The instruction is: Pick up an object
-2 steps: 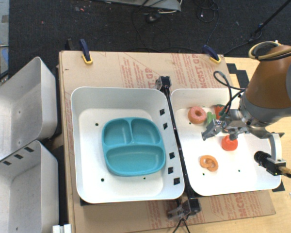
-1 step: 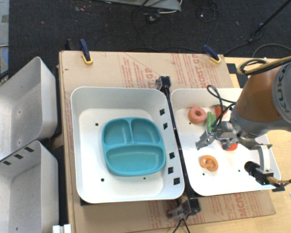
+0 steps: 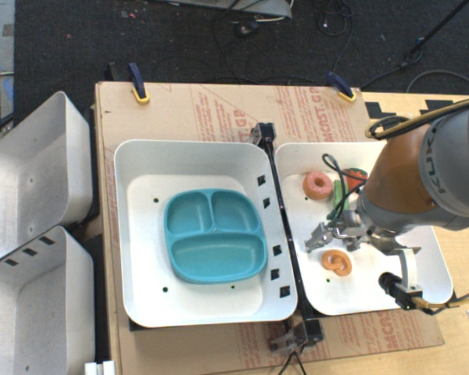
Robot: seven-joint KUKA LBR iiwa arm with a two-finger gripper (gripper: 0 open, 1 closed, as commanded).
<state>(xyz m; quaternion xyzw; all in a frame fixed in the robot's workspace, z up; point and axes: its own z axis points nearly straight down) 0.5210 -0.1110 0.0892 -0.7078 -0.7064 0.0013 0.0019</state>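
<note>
A: Status of pick-up, worktop down to smallest item?

B: Not done. Two white bins side by side on worktop. Left bin carrying a teal divided tray at its centre, untouched. Right bin occupied by arm, reaching in from the bin's right edge. End effector low over mid-floor of right bin, metal parts toward the bin's left wall. Opening of end effector: cannot tell, parts too small and overlapped. Nothing seen held.

A: Candidate things?

B: Pink ring near the far left corner of right bin, lying flat, apart from end effector. Orange ring lying on bin floor just in front of end effector, toward near edge. Green and red item by pink ring, partly hidden under arm; shape unclear.

A: Orientation, long axis?

B: Orange ring round, hole up, hence no real long axis; slightly oval as viewed, stretched along the bin's near edge.

A: Remaining?

B: Judged: closing on a thing, then lifting. All still outstanding.
</note>
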